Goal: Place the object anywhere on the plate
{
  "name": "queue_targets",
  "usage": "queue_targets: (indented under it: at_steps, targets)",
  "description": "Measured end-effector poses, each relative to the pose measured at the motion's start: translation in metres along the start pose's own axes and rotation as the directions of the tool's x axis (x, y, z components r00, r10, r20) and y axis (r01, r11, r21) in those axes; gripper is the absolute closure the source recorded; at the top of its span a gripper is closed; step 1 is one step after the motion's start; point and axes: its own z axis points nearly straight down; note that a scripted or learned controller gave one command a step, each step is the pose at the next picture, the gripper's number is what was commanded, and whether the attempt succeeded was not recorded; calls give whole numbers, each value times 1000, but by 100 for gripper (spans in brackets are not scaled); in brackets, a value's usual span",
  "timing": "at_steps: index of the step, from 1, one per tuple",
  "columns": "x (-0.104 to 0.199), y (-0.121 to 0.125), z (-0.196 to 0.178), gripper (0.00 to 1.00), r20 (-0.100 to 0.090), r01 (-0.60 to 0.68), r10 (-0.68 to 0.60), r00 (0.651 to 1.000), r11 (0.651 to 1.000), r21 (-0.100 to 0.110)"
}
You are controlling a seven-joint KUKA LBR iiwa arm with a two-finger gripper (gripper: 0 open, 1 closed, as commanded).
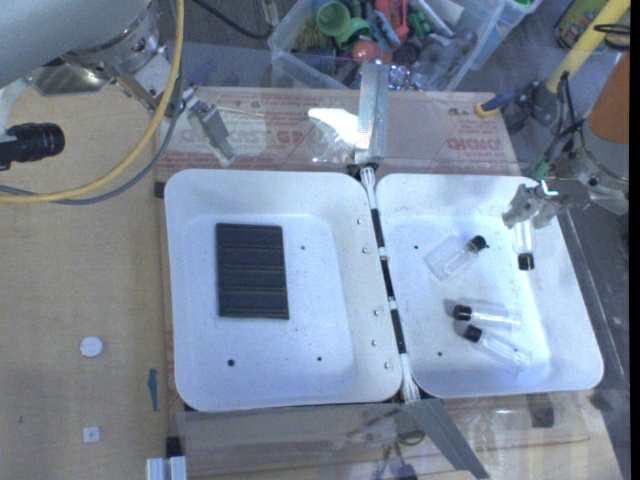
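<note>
A wooden bench (80, 268) is being taken up across the frame, and two white bins are being carried on it side by side. The left bin (190, 368) is being occupied by a dark ribbed rectangular plate (253, 270), lying flat left of its centre. The right bin (570, 363) is being occupied by small clear vials with black caps: one (455, 255) near the middle, two more (482, 313) (492, 342) lying close together lower down.

A clear tub of coloured toys (400, 13) is being kept beyond the bins at the top of the frame, and a yellow cable (120, 163) is being trailed across the upper left.

At the right edge of the frame, the end effector (530, 208) is being held over the upper right part of the right bin. A further vial (523, 246), black cap downward, is being seen just beneath it, apparently hanging from it; whether it is being gripped or is merely lying in the bin below cannot be told.

Nothing is lying on the plate, so the task is being judged as at an early stage: at best a vial is being lifted, and the carry across to the left bin and the release onto the plate are being left to do.

Red lettering is being shown on the cardboard strip (280, 133) behind the bins, but it is too blurred to be read.
</note>
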Motion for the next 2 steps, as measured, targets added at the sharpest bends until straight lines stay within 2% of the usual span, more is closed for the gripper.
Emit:
queue_targets:
  at_steps: [1,2]
  targets:
    - [91,11,7,100,-2,24,-24,1000,1000,3]
    - [204,-9,22,100,-2,50,-50,999,999,2]
